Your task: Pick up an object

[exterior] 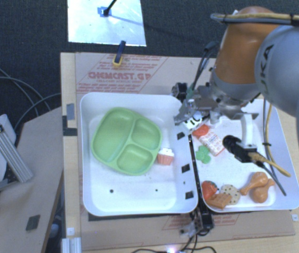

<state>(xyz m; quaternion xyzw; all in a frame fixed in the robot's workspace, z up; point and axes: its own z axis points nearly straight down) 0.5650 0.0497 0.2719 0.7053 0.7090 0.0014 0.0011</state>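
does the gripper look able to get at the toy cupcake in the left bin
Probably yes: the toy cupcake sits uncovered beside the green divided plate, and the gripper hangs close by.

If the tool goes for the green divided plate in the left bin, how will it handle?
The green plate looks like rigid moulded plastic, so it is probably stiff and light. It lies flat, wide and shallow, so a grip likely needs its rim. Pushed, it would probably slide, not tip.
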